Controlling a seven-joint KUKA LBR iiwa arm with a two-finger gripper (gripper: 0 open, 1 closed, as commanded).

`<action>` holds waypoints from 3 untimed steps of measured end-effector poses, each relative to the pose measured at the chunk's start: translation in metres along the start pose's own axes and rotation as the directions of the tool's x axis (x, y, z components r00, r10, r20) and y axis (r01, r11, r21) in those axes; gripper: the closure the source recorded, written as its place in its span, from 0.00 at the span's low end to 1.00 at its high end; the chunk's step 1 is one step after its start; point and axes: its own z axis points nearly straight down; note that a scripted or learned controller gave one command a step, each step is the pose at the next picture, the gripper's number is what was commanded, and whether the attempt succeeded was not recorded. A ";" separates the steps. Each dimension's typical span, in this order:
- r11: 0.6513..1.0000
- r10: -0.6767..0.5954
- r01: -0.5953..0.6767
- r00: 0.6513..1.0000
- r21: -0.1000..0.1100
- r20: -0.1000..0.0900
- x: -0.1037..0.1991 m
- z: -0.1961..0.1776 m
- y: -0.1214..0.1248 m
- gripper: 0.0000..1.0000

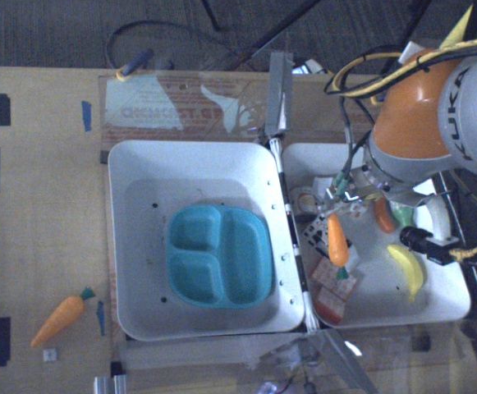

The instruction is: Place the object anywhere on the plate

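The arm (pixel 431 113) reaches in from the right and hangs over the right bin (pixel 451 302). Its pincer (pixel 345 197) sits low over that bin's left part, among the clutter there; I cannot tell whether it is open or closed, since the wrist hides much of it. Just below the pincer lies an orange carrot (pixel 337 240), upright in the view, its top close to the pincer, but whether it is touched or gripped cannot be told. Beside it to the right are a small red-orange item (pixel 383 216) and a green one (pixel 402 215), both partly under the arm. A banana (pixel 410 269) lies lower right in the same bin, and a red-and-white packet (pixel 332 290) lies at the bin's lower left.

The left bin (pixel 131 171) holds the blue plate (pixel 220 255), with three compartments, well apart from the pincer. A second carrot (pixel 57 318) lies on the table (pixel 33 220), left of both bins.
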 end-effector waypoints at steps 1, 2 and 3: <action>0.994 0.111 -0.111 0.994 0.005 -0.001 0.060 0.006 -0.012 1.00; 1.000 0.003 -0.003 1.000 0.005 -0.002 0.039 -0.002 -0.067 1.00; 0.998 -0.065 0.065 0.998 0.002 -0.001 0.106 0.006 -0.018 1.00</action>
